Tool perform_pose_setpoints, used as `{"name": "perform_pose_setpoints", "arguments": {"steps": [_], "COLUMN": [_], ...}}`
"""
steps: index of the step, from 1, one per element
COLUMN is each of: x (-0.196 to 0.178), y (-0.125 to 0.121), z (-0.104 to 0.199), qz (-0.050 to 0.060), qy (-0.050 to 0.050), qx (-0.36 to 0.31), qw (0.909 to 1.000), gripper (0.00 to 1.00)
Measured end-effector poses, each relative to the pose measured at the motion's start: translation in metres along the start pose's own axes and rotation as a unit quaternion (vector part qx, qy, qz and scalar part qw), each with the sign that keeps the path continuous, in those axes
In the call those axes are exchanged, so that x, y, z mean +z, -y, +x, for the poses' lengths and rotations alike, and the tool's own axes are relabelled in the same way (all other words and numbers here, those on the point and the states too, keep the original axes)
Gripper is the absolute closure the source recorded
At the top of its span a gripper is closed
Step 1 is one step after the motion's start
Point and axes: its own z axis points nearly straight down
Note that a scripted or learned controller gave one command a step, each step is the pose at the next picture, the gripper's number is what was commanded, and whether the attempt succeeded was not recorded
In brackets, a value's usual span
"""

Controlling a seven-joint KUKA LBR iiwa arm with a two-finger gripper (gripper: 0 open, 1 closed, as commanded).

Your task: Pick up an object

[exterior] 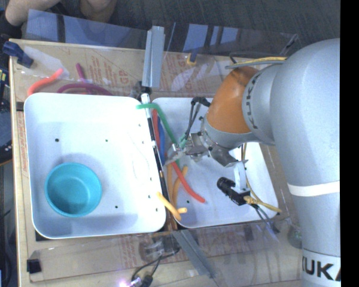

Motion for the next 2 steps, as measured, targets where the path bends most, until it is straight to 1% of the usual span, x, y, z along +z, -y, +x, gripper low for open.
{"name": "perform_pose_setpoints", "arguments": {"steps": [1, 2], "x": [-0.009, -0.121], "y": [0.000, -0.028], "z": [0.002, -0.015], "qz": [0.001, 0.000], "qy": [-0.001, -0.003], "qx": [-0.004, 0.052], "qw": [1.0000, 0.9986], "gripper": [1.00, 1.00]}}
